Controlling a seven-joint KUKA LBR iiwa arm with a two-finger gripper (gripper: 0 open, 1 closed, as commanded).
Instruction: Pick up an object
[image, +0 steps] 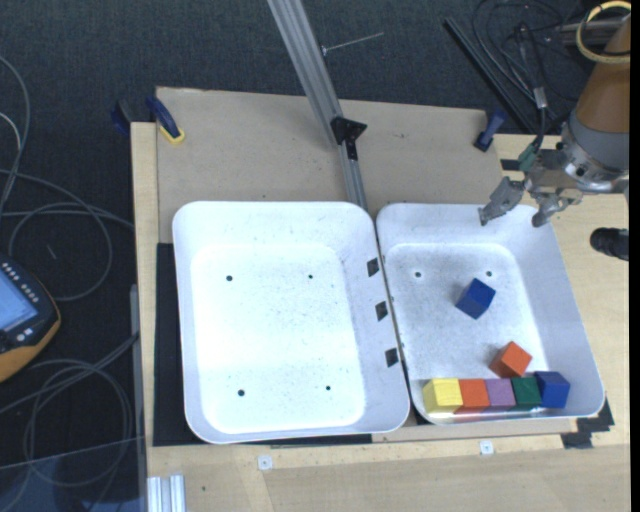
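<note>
— Where is the claw (520, 207)?

— At the far right corner of the right bin (560, 290), just above its rim. Its two fingers are spread apart and point down, and nothing sits between them.

— And the things it could pick?

— All in the right bin. A blue cube (476, 298) lies alone near the middle of the floor, tilted, well apart from the claw. An orange cube (513, 359) sits closer to the near wall, just behind a row of blocks (495, 392) lined along that wall: yellow, orange, purple, green, blue, touching one another.

— The other bin?

— The left bin (190, 300) shows its white speckled floor with four small dark dots.

— Anything else on the surface (260, 150)?

— Blue clamps at its far edge, a metal rail (320, 90) running down between the bins, and cables on the dark floor to the left.
</note>
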